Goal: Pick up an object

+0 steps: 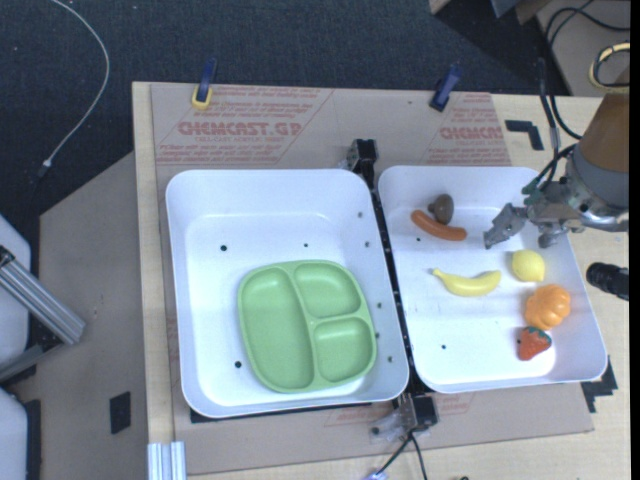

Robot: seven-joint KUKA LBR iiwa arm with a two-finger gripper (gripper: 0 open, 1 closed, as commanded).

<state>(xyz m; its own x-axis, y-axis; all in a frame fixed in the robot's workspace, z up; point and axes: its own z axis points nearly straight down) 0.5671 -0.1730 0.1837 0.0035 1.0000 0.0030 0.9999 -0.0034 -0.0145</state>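
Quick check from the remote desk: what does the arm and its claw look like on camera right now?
The arm is a rounded grey body with an orange-tan band above the wrist. At its end sits a metal-grey claw with two short dark-tipped fingers on a blocky, angular base. Black cables run behind the arm, near the bench's far right corner.

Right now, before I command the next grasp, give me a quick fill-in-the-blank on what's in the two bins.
1. The green divided plate lies in the ____ bin.
2. The banana lies in the ____ bin.
3. The gripper hovers over the ____ bin.
4. The plate has ____ compartments.

Missing words: left; right; right; three
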